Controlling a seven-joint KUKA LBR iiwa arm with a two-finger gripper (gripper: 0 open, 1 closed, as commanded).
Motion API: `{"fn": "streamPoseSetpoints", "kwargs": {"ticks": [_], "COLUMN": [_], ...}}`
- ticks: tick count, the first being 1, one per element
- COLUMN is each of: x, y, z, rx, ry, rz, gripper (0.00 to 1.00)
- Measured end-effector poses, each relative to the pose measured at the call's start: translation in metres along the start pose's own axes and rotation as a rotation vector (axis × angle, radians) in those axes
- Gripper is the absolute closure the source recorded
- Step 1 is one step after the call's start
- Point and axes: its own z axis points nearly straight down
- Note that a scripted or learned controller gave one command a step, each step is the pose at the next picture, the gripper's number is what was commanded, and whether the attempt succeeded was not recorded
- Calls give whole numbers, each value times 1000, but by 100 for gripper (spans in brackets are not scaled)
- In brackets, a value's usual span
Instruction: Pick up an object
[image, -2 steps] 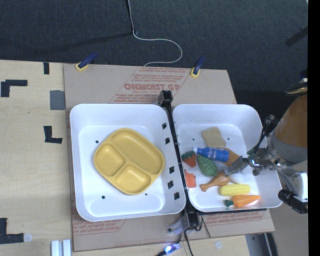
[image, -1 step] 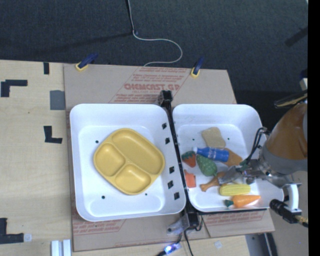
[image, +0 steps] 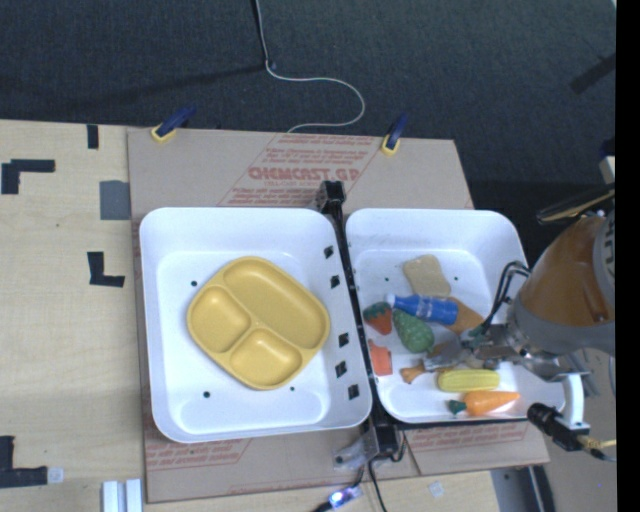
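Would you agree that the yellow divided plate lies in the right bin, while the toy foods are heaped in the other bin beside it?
Not quite: the camera view shows the yellow divided plate lying in the left bin. The toy foods are heaped in the other bin beside it, the right bin, where the arm reaches in.

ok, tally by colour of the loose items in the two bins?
Yellow: 2 – divided plate in the left bin, corn in the right bin
Orange: 2 – carrot, small piece
Green: 1 – green vegetable
Blue: 1 – bottle
Tan: 1 – bread slice
Red-orange: 2 – strawberry, red piece
Total: 9; anything beneath the gripper is uncounted.
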Motion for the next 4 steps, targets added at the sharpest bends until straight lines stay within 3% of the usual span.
{"fn": "streamPoseSetpoints", "kwargs": {"ticks": [1, 2, 4], "x": [2, 2, 0], "y": [2, 5, -4], "z": [-13, -55, -139], "rx": [-6, -4, -4], "ry": [1, -10, -10], "rz": [-1, 2, 2], "gripper": [100, 100, 100]}}
